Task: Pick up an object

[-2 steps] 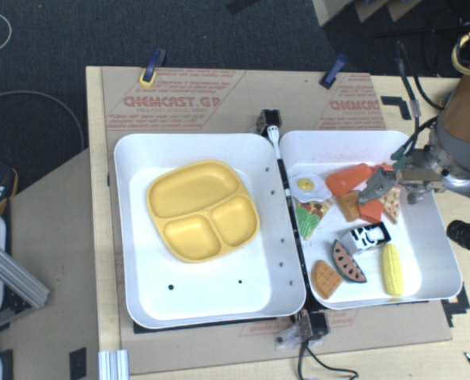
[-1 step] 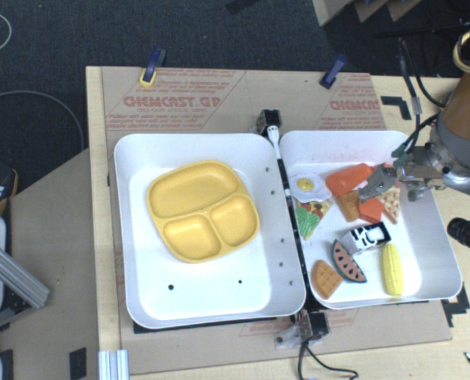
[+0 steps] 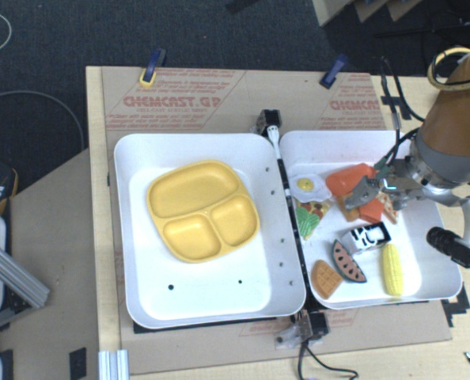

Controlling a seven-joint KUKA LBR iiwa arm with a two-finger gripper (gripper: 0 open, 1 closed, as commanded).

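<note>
End effector [image 3: 367,194] hangs over the orange toy [image 3: 350,179] near the right bin's [image 3: 433,291] far edge; its grip state can't be told; corn cob [image 3: 392,268] at the near edge

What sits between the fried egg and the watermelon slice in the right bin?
Camera view: a green leafy toy food piece lies between the fried egg and the watermelon slice.

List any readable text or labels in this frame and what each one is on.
"CHEMCAST GP", red print on the brown protective sheet under the bins, above the left bin; the last letters are blurry.
The same red print repeats above the right bin, at about; only "CHEMCAST" can be made out.
Smaller red lines around both prints: too blurred to read.
Black-and-white item in the right bin: markings too small to read.
</note>
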